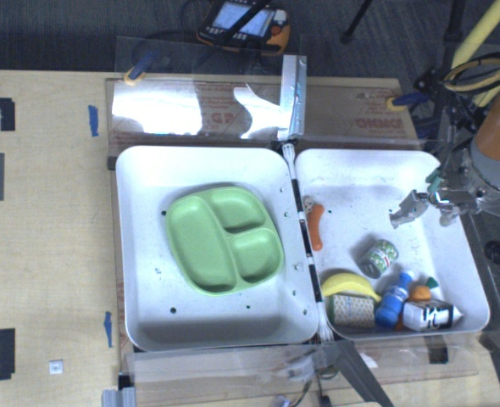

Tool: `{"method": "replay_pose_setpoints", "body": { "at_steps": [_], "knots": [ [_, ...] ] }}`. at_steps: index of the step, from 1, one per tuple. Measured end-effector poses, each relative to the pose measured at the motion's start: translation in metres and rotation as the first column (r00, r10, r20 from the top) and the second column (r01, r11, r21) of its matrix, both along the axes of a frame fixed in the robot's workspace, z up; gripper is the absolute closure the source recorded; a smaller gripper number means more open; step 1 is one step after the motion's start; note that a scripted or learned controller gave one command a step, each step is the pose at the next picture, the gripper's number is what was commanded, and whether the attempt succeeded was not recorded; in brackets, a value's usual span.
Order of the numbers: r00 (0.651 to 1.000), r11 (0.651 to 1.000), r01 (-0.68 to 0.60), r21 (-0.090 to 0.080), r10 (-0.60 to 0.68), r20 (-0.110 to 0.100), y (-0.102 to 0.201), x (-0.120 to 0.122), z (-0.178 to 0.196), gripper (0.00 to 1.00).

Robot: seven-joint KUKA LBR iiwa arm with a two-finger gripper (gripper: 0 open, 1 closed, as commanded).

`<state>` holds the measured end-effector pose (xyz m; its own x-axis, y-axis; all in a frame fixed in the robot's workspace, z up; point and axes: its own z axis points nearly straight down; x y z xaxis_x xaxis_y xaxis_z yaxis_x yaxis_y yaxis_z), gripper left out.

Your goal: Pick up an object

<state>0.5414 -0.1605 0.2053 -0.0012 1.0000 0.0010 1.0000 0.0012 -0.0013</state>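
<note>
My gripper point(425, 212) hangs over the upper right part of the right bin point(352, 172), fingers spread open with nothing between them. Below and left of it lies a small greenish can point(379, 257). An orange carrot-like piece point(316, 225) rests by the bin's left wall. Along the front edge sit a yellow banana point(349, 284), a patterned cylinder point(352, 310), a blue bottle point(394, 300), a small orange item point(420, 292) and a white bottle point(430, 315).
The left bin point(148, 185) holds a green divided plate point(225, 238). A metal divider point(291, 100) and clear panel stand behind the bins. Cables and stands crowd the far right.
</note>
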Motion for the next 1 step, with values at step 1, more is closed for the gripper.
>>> {"method": "replay_pose_setpoints", "body": {
  "at_steps": [1],
  "knots": [
    [0.998, 0.998, -0.069, -0.002, 0.069, 0.007, 0.0127, -0.0173, -0.1186, 0.0]
  ]
}}
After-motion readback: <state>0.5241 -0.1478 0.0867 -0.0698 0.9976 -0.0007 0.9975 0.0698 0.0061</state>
